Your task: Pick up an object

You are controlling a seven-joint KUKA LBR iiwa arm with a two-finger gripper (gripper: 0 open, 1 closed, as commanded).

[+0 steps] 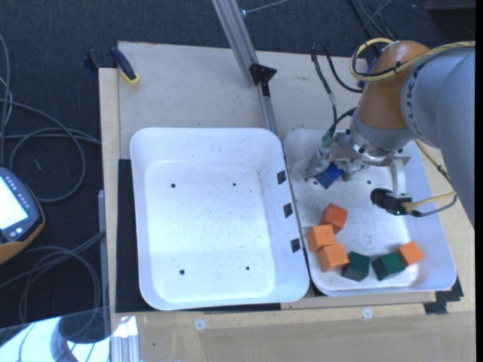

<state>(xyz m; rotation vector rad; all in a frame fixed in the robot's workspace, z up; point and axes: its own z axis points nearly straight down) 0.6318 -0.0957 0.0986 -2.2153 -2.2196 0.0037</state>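
Observation:
My gripper [327, 169] hangs over the far left part of the right bin [434, 232], below the arm's orange band. A small blue block [329, 176] sits between its fingertips, and the fingers are closed on it. Loose in the same bin lie three orange blocks [335, 217] [321, 236] [333, 257] in a cluster nearer the front. A fourth orange block [410, 253] rests at the front right. Two dark green blocks [356, 265] [389, 264] lie along the front wall.
The left bin [151, 157] stands beside the right one, and black clips [287, 210] mark the shared rim. A metal post [241, 44] slants up from the bench behind the bins. A black cable fitting [389, 200] hangs off the arm over the right bin.

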